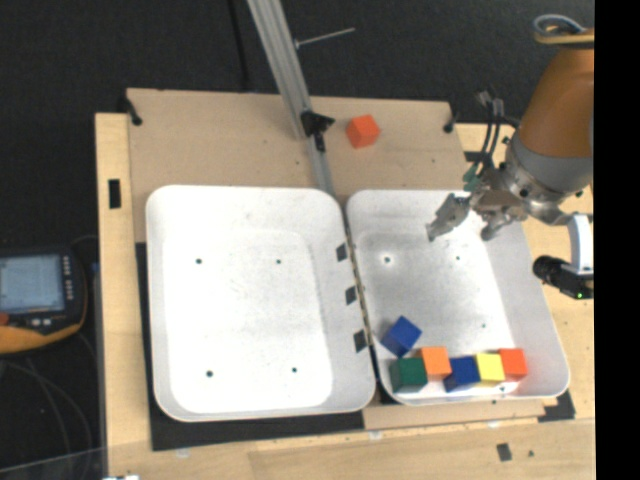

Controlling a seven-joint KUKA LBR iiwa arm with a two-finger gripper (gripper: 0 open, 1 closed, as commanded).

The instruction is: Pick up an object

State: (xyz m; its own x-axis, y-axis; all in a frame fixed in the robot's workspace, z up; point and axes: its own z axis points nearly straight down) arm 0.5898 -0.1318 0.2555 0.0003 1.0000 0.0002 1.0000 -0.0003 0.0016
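Several small cubes lie along the near edge of the right bin: a green cube, an orange cube, a blue cube, a yellow cube and an orange-red cube. A second blue cube sits just behind the green one. My gripper hangs over the far part of the right bin, well behind the cubes. Its two fingers are spread apart with nothing between them.
An orange cube rests on the bench behind the bins. A slanted metal pole rises from the bench near the bins' shared far corner. The left bin stands beside the right one. A handheld pendant lies off the bench at the left.
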